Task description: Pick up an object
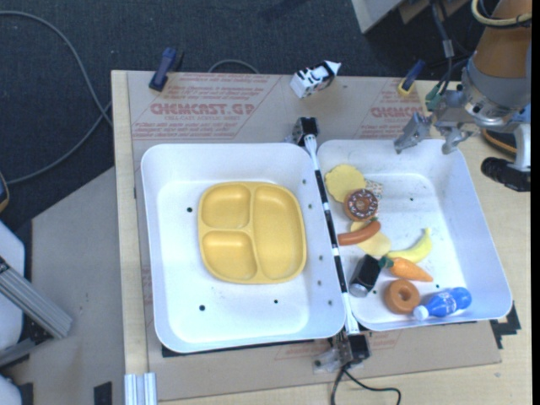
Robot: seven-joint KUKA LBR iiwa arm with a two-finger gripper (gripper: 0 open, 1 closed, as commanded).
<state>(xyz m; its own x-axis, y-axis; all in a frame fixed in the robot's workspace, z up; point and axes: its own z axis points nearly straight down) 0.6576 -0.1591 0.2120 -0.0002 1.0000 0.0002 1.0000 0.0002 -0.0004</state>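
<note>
Right now my gripper point(432, 133) hangs over the far rim of the right bin point(481, 226), its two fingers spread apart with nothing between them. Everything I could pick lies nearer the camera than that rim, inside the bin. Closest to the rim is a yellow chip point(341, 180), with a chocolate donut point(363, 203) touching its near edge. Just nearer than the donut lies a sausage point(358, 233), resting on a pale yellow piece (I cannot tell what it is). Right of the sausage sits a banana point(415, 247), and just beyond that, nearer the camera, a carrot point(408, 269). A black block point(364, 273) lies by the carrot's left end, against the bin's left wall. A glazed donut point(402, 296) sits just nearer than the carrot, with a blue bottle point(445, 303) touching its right side. Left of this bin, the left bin point(169, 226) holds a yellow tray point(251, 231).
</note>
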